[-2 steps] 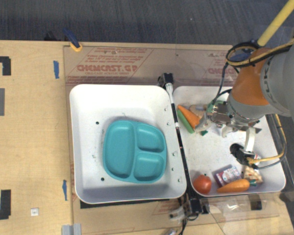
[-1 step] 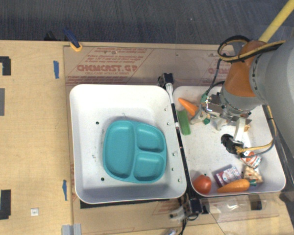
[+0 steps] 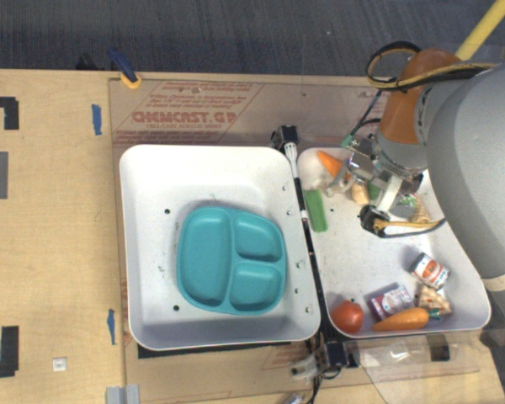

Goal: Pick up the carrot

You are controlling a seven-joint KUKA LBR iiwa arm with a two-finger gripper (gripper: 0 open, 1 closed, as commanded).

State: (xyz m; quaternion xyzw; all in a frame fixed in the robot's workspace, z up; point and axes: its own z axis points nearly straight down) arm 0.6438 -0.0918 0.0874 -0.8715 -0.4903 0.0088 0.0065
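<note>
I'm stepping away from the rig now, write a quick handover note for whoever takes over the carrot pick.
Gripper: low over the back of the right bin, among the items there; nothing seen between its fingers.
Carrot: lying by the right bin's front edge, beside the tomato and a small packet, well apart from the gripper.
Left bin: holds the teal divided tray.
Done: no grasp on the carrot yet.
Left: bring the arm toward the front edge, close on the carrot, lift it.
</note>
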